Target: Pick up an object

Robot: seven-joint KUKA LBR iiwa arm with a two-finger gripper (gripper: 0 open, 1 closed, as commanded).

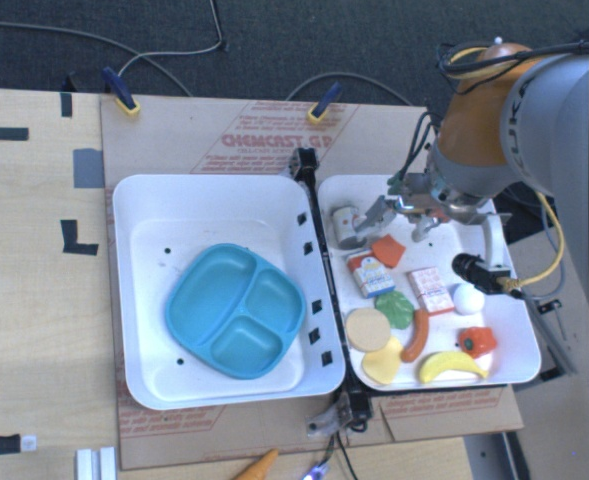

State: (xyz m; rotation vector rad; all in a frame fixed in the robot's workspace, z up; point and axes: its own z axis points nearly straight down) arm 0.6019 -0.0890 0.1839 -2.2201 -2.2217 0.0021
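While gripper (406,220) hovers over right bin (530,366), fingers spread, holding nothing, we judge approach step; next needs descent onto orange block (388,251).

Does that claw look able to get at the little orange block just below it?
Probably yes. The claw hangs over the right bin, right beside the orange block, whose top is uncovered. The red-and-white box lies close by, so a clean grab could be tight.

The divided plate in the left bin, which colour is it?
Light blue; the divided plate shows clearly in the camera view.
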